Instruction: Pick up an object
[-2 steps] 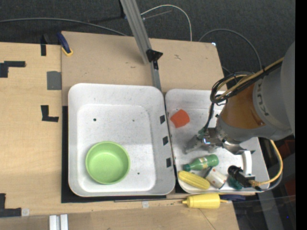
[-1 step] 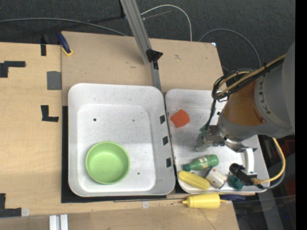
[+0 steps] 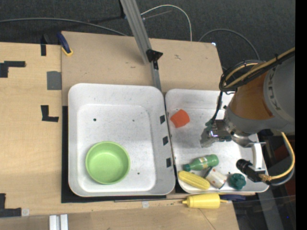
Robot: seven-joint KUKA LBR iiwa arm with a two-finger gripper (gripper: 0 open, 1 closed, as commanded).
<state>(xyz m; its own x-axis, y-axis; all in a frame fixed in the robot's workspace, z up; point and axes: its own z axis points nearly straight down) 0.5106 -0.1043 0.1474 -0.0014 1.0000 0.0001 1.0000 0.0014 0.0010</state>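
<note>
The yellow bottle (image 3: 204,201) lies on the bench edge below the right bin (image 3: 192,97), where the gripper (image 3: 211,135) hangs above the green bottle (image 3: 201,163) holding nothing visible, jaw state unclear, so the pick remains undone.

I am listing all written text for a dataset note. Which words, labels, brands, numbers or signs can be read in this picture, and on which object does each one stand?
No text can be read.
Green bottle: pale band around its middle, perhaps a label, too blurred to read.
Orange block, green bowl, yellow corn: no markings visible.
</note>
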